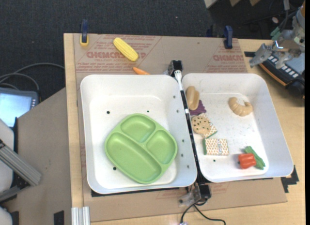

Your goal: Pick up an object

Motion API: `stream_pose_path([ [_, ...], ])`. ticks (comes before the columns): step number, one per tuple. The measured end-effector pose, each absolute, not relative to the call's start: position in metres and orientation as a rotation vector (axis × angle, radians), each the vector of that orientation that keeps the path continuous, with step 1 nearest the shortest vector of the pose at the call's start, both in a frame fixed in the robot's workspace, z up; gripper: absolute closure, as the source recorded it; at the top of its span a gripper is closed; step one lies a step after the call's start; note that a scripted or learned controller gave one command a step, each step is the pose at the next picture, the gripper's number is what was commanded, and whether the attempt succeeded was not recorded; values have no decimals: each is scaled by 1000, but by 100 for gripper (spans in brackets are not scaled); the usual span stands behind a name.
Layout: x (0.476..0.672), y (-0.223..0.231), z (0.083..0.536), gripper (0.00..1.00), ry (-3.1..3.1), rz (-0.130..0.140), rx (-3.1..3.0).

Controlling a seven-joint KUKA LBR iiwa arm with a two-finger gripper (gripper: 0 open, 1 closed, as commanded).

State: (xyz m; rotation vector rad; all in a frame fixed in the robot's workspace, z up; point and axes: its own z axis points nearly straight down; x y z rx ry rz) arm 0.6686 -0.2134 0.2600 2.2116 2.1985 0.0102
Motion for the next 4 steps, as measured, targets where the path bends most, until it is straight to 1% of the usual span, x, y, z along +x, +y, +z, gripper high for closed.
stream_pose_path([
  [1, 618, -153, 133, 0, 2234, -9, 2229],
  [2, 577, -220, 84, 0, 2225, 12, 2231],
  [3, 641, -194, 85, 0, 2224, 5, 2212],
  [4, 639, -196, 97, 100, 2219, 4, 2215],
])
